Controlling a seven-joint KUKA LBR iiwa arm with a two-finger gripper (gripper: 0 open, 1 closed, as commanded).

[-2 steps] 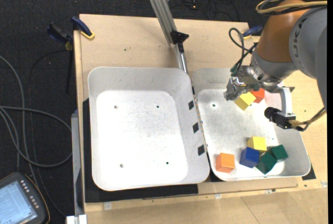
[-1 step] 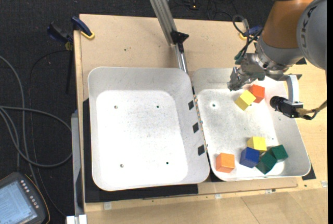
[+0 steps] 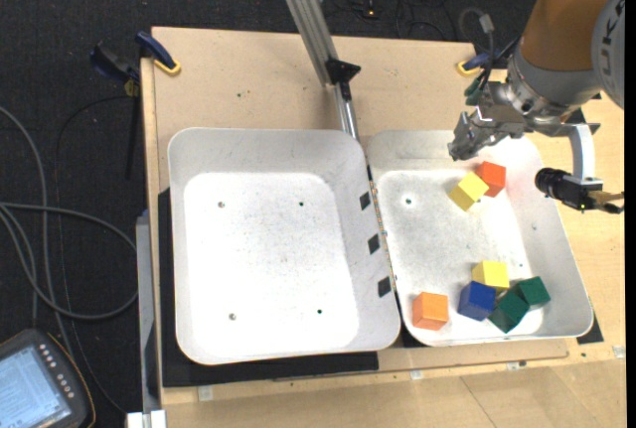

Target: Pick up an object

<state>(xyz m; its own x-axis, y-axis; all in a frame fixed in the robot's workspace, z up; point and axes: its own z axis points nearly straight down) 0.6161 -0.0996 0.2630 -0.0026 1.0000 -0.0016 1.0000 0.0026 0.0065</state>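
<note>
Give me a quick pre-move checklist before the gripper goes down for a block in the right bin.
1. Gripper over the right bin, at its far edge: ok.
2. Nothing between its fingers: cannot tell.
3. Nearest targets, orange block and yellow block, separated enough for a clean grasp: not ok, they touch.
4. Gripper centred above a block: not ok, it sits up and left of both.
5. Near-edge cluster, blue block and green blocks, out of the way: ok.
</note>
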